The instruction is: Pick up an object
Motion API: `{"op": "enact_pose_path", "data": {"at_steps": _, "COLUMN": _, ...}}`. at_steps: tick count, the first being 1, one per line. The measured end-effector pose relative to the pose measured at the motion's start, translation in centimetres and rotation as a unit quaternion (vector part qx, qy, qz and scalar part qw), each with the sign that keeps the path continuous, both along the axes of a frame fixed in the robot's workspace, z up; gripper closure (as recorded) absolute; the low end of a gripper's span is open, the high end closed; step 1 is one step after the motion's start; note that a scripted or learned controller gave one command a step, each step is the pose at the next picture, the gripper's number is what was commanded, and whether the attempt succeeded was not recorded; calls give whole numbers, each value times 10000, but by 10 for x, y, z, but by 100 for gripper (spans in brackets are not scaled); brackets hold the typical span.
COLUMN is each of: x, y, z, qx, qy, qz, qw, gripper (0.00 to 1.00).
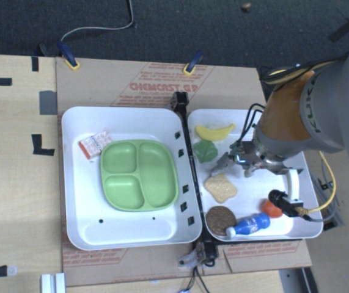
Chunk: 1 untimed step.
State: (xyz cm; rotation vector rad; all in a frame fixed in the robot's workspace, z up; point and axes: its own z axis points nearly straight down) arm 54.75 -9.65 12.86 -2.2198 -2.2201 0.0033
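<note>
Grey arm with orange band, reaching from the right over the right bin (312, 191), gripper (238, 159) low among toy foods; jaw state impossible to tell, fingers blurred against the white floor.

Crowded in that bin: yellow banana (214, 131) at the far wall, green leafy piece (206, 151) just beside the divider, tan bread slice (221, 188) near the gripper, brown round cookie (220, 218) touching a blue bottle (249, 224) at the near rim, orange piece (274, 210) half hidden behind a black cable fitting. Nothing seen between the fingers. Right wall of the bin covered by the wrist. Bare floor mostly right of the bread. Left bin (76, 182) roomier: green divided plate (140, 174) at centre, small red-and-white packet (93, 144) close beside its far left edge.
</note>
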Motion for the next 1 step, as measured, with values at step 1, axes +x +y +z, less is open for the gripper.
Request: {"op": "enact_pose_path", "data": {"at_steps": 1, "x": 1, "y": -1, "z": -41, "qx": 10, "qy": -25, "qz": 4, "qw": 10000, "gripper": 0}}
